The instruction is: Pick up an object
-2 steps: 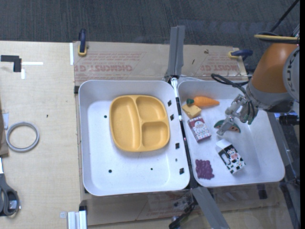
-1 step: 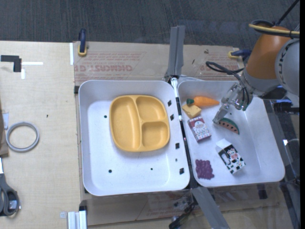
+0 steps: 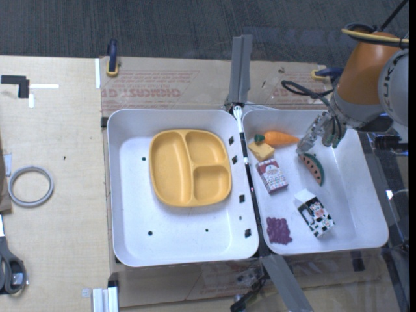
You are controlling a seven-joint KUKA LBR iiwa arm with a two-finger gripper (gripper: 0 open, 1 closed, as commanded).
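Note:
In the right bin (image 3: 374, 221) lie an orange carrot (image 3: 282, 138), a yellow cheese wedge (image 3: 261, 151), a small red box (image 3: 272, 176), a watermelon slice (image 3: 314, 167), a black-and-white carton (image 3: 315, 214) and a purple grape bunch (image 3: 279, 230). My gripper (image 3: 320, 139) hangs over the bin's upper middle, just right of the carrot and directly above the watermelon slice. Its fingers stand apart with nothing between them. One fingertip is close to the top end of the slice.
The left bin (image 3: 117, 194) holds a yellow divided plate (image 3: 190, 168). A grey tape roll (image 3: 29, 186) and scissors (image 3: 10, 275) lie on the wooden bench at the left. A metal divider (image 3: 239, 70) runs between the bins at the back.

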